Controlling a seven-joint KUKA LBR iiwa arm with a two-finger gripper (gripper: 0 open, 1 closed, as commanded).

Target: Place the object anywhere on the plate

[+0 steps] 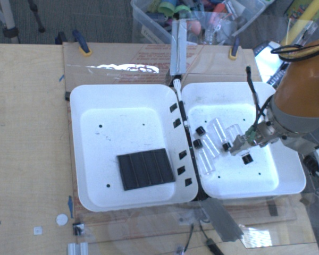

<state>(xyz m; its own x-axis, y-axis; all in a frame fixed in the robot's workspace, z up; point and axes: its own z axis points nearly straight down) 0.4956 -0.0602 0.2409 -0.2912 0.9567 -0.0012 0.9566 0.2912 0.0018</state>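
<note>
Black plate (146, 168) lies in left bin (85, 142), lower centre. Hand (235, 147) low in right bin (287, 179) among clear plastic pieces (215, 137); grip state cannot tell

Bright, even overhead light with soft shadows; glare streaks the clear plastic sheet (125, 68), and the picture is slightly soft.

A clear tub (202, 9) of what look like colourful toys stands beyond both bins (80, 158).
</note>
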